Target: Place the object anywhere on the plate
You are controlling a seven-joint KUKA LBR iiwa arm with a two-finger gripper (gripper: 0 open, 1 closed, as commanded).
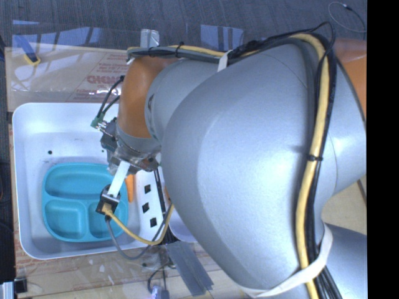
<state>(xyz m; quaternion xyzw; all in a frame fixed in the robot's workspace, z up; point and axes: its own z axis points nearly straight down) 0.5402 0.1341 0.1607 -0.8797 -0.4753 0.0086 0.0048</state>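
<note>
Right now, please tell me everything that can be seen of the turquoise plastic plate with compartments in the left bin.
The turquoise plastic plate with compartments is a rounded rectangle with a smooth, glossy look. Raised ridges divide it into one long section at the far side and two smaller sections at the near side. It lies flat on the floor of the shallow white bin, toward the near wall. The grey robot arm hides its right edge, so I cannot tell what touches it there.

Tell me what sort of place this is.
Probably a robotics lab test bench, not a kitchen: a grey, cabled robot arm reaches over a shallow white bin holding a blue divided plate, with taped plastic sheeting behind it.
</note>
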